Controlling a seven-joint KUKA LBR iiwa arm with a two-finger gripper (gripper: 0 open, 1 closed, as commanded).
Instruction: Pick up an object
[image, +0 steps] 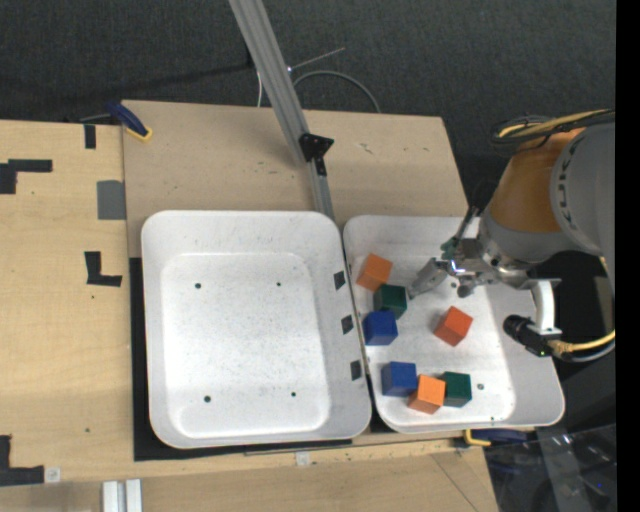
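The right bin (520, 385) holds several small cubes. An orange cube (375, 271), a dark green cube (391, 298) and a blue cube (380, 327) stand in a line near the bin's left wall. A red-orange cube (453, 326) sits alone in the middle. Along the front lie a second blue cube (399, 377), an orange cube (429, 392) and a green cube (457, 388). My gripper (445, 283) hangs over the bin's upper middle, open, with nothing between its fingers. It is right of the dark green cube and above the red-orange one.
The left bin (150, 250) stands wall to wall with the right one. A slanted metal pole (285, 90) comes down to the bins' shared back corner. The arm's grey body with its orange band (530, 190) covers the right bin's back right corner.
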